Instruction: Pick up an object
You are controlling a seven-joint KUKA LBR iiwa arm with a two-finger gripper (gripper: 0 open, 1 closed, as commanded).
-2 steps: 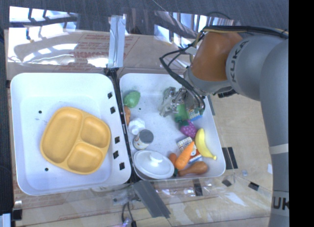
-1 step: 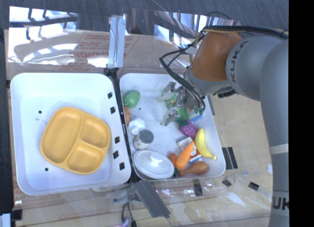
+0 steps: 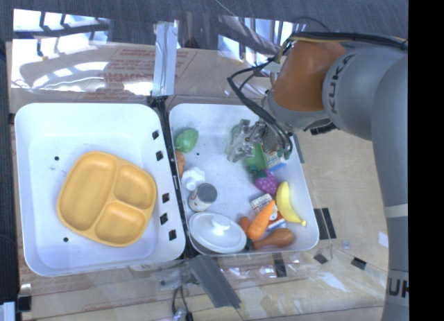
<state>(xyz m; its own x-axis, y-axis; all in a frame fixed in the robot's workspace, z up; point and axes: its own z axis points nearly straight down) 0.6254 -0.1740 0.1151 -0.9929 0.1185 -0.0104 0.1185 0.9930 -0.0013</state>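
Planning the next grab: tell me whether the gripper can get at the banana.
Probably yes. The banana lies uncovered by the right bin's right wall, just below the gripper; grapes and that wall crowd it.

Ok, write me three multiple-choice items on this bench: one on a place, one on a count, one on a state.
1. The yellow divided tray lies in:
A. the left bin
B. the right bin
C. on the floor

2. The tray has how many compartments?
A. two
B. three
C. five

3. The hand is:
A. over the left bin
B. down in the right bin
C. parked off the bench

Answers: 1 A, it sits alone there. 2 B, three hollows show. 3 B, it is low by the green toy.
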